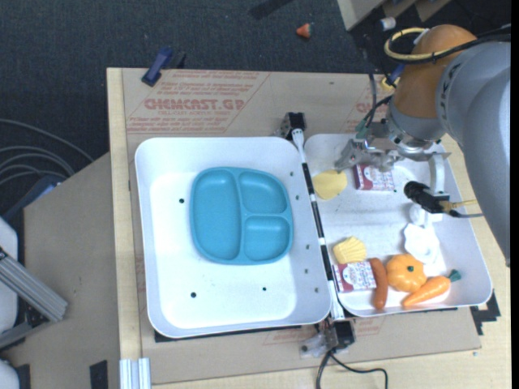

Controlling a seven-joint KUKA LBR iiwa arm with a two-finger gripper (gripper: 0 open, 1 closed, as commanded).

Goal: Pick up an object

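Observation:
My gripper (371,157) hangs over the far end of the right bin (474,254), under the grey wrist with its orange band. Directly below and just in front of it lies a small red-and-white carton (375,178), partly covered by the gripper. A pale yellow rounded piece (329,185) lies to the carton's left, by the bin's left wall. Nearer the front are a yellow ridged piece (349,250), a second red-and-white packet (354,276), an orange sausage-like stick (379,283), a round orange fruit (405,271), a carrot (428,290) and a white lump (422,241).
The left bin (162,290) holds a blue divided plate (241,215). A black clip (294,124) sits at the far end of the seam between the bins. The arm covers the right bin's far right corner.

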